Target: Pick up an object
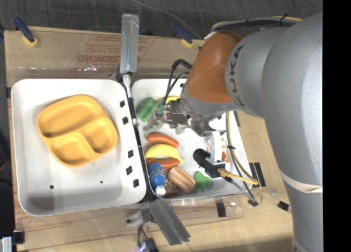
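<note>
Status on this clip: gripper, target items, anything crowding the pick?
Gripper low over right bin, beside green item. Nothing seen between the fingers. Banana, orange pieces, blue bottle packed tight along the divider. Yellow tray alone in left bin.

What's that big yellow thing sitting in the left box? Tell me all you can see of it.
The yellow tray looks like a smooth plastic divided plate with rounded corners and three shallow compartments: one long one and two smaller ones. It lies flat and right way up, turned at a slant, on the floor of the left bin, toward its back. All three compartments look bare, and the arm is away from it.
</note>
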